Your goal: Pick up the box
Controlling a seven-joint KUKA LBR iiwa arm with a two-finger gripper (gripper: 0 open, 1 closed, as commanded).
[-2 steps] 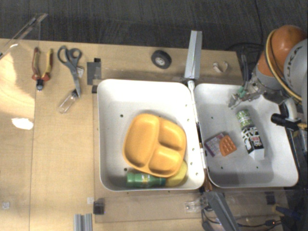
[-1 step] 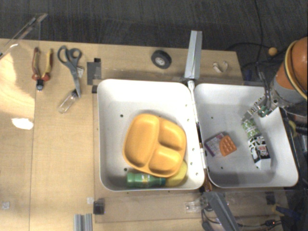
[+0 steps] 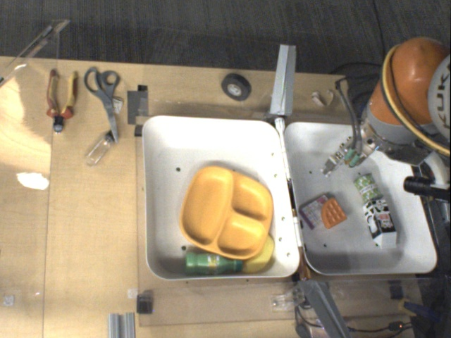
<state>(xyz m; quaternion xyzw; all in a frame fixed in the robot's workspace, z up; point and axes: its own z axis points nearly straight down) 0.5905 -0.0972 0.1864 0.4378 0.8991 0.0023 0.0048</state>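
Observation:
The box (image 3: 373, 207) is a long, narrow carton, green and white at its far end and black and white at its near end. It lies flat in the right half of the right bin (image 3: 416, 263). My gripper (image 3: 343, 155) sits low over the bin's far left part, reaching down-left from the grey and orange arm (image 3: 412, 83). It is up and to the left of the box, apart from it, with nothing seen in its grip.
A small purple and orange packet (image 3: 323, 212) lies in the right bin, left of the box. The left bin (image 3: 162, 189) holds a yellow divided plate (image 3: 227, 210) over a green bottle (image 3: 211, 263). Scissors (image 3: 106, 97) and pliers (image 3: 60, 98) lie on the bench at far left.

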